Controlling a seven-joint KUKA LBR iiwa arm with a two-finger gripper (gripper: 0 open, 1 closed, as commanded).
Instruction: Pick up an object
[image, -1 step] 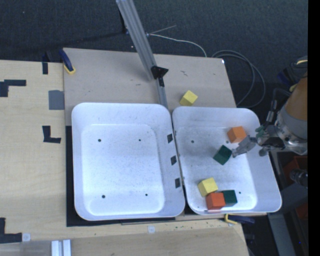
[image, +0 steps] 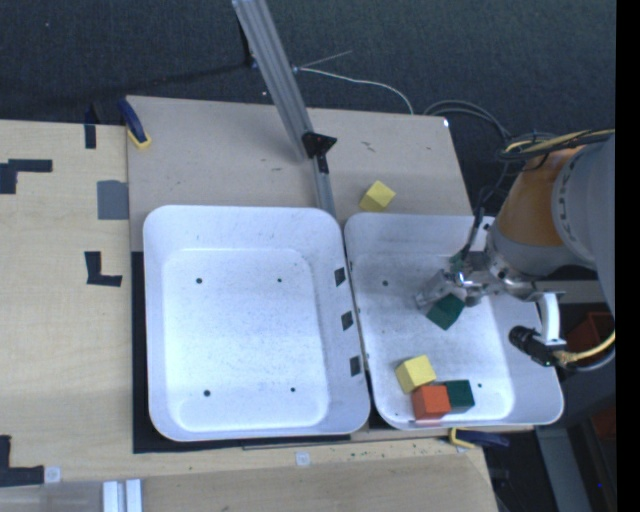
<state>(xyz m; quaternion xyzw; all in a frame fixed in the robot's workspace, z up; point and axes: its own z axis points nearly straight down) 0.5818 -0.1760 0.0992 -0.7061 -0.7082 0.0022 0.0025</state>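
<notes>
Bins: two shallow white ones side by side on the desk (image: 230, 150); left bin (image: 240, 325), right bin (image: 400, 260).
Blocks, total: five counted.
Yellow blocks: two. One yellow block on desk (image: 377, 196) lies outside the bins, up and left of the gripper, just beyond the right bin's far rim. One yellow block in bin (image: 415, 373) lies below and a little left of the gripper.
Orange blocks: one, the orange block (image: 431, 401), touching the yellow one's lower side, well below the gripper.
Green blocks: two. The small green block (image: 460, 393) sits just right of the orange one. The dark green block (image: 445, 312) sits directly at the gripper's tip.
Gripper: one, gripper (image: 452, 290), low over the right bin's middle, reaching in from the right.
Gripper state: cannot tell, the tip is blurred and the metal parts merge.
Task thing, look: dark green block, flat teal-green faces, turned cornerwise like a diamond, its upper corner touching or tucked under the gripper; whether it is clamped cannot be made out.
Arm: grey with orange band (image: 525, 215), right of the gripper.
</notes>
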